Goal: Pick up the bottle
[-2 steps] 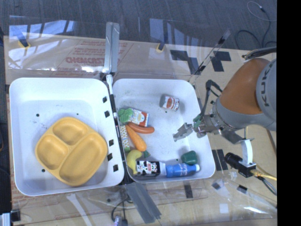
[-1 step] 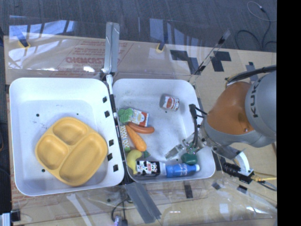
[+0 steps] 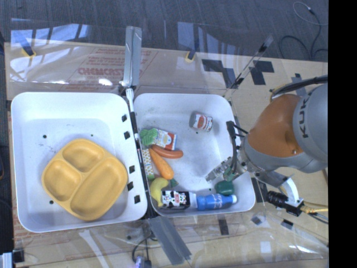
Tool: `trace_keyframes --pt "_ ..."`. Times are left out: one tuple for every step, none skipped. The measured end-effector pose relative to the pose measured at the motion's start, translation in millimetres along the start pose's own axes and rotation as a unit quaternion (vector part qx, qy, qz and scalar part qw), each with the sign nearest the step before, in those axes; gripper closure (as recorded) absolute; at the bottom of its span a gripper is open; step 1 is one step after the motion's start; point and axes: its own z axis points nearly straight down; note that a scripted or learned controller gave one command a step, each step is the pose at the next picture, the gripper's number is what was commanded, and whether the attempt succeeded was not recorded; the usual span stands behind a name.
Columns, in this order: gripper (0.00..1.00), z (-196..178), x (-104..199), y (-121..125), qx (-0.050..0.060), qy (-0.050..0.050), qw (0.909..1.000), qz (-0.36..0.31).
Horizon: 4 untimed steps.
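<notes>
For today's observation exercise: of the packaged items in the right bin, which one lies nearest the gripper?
The blue bottle, lying on its side along the near wall beside the gripper; the can and cartons lie farther away.

The blue bottle (image 3: 215, 201) lies hemmed against the right bin's (image 3: 184, 100) front wall, milk carton (image 3: 175, 199) touching its left end; bin's centre open.

Robotics lab test cell, not a home or shop. Industrial arm (image 3: 290, 135), grey with orange band, mounted right of the right bin (image 3: 184, 102). 2 shallow white bins side by side on a bench (image 3: 83, 66); left bin (image 3: 33, 110) just beside the right one. Clear plastic sheeting taped around the bins, black tape marks (image 3: 220, 68) behind the right bin. Loose cables (image 3: 301, 38) on dark carpet (image 3: 167, 4) beyond it.
</notes>
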Motion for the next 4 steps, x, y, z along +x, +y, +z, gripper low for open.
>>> trace_keyframes --pt "0.0 0.0 0.1 0.1 0.0 0.0 1.0 0.0" --pt "0.0 25.0 28.1 14.0 0.0 0.0 0.983 -0.184" --pt "1.0 14.9 28.1 15.0 -0.001 0.0 0.9825 -0.186" --pt "0.0 13.7 26.7 15.7 -0.002 -0.003 0.9826 -0.186"
